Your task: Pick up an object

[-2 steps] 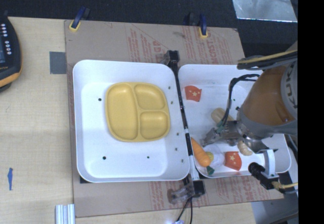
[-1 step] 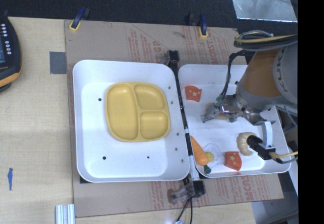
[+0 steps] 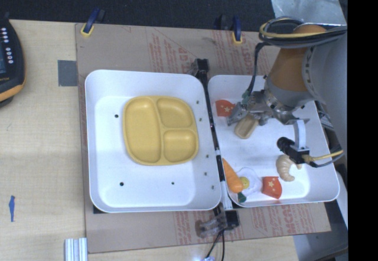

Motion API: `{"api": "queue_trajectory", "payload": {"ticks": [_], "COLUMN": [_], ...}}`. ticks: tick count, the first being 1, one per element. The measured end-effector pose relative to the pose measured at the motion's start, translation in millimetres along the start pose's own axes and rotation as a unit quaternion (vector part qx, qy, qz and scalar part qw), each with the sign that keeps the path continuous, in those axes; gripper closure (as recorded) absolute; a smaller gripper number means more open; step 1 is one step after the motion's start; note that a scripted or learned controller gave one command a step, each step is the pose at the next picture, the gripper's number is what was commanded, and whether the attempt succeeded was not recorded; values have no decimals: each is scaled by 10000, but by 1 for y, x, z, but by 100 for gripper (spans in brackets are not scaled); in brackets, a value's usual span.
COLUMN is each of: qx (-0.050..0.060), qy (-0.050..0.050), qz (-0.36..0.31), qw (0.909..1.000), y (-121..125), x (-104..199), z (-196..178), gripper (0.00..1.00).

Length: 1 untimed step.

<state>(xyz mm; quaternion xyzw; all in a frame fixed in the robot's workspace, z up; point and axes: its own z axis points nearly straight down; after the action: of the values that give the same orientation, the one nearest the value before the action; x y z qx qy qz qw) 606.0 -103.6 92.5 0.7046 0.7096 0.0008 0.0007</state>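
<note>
The arm point(image 3: 307, 71) reaches in from the right over the far part of the right bin point(image 3: 319, 195), its grey body and orange band covering that bin's far right corner. The jaws point(image 3: 251, 113) hang low over the bin's far left area, right at a tan, rounded object point(image 3: 245, 128) that lies tilted on the bin floor; whether the jaws are open, closed or gripping it cannot be told, since the metal parts there blur together. Just to the left of them lies a red piece point(image 3: 224, 107), close to the wall between the 2 bins.

In the near part of the right bin are 4 more things: an orange carrot-like toy point(image 3: 234, 179) against the left wall, a small yellow-green item point(image 3: 244, 183) beside it, a red piece with a pale mark point(image 3: 271, 186), and a cream, curved piece point(image 3: 286, 167) to the right. A black fitting with a yellow cable point(image 3: 322, 159) crosses above that cream piece.

The middle of the right bin's floor is bare, between the far and near groups.

The left bin point(image 3: 100, 136) holds a yellow divided plate point(image 3: 160, 130) with 3 compartments, set toward its far middle, with bare white floor round it. Both bins rest on a brown board point(image 3: 147, 47) clamped to the bench point(image 3: 35, 153).
</note>
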Motion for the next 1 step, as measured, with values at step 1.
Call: {"api": "queue_trajectory", "payload": {"ticks": [1], "qx": [42], "qy": [-2], "qz": [6], "qw": [10000], "y": [46], "x": [6], "z": [2], "gripper": [0]}}
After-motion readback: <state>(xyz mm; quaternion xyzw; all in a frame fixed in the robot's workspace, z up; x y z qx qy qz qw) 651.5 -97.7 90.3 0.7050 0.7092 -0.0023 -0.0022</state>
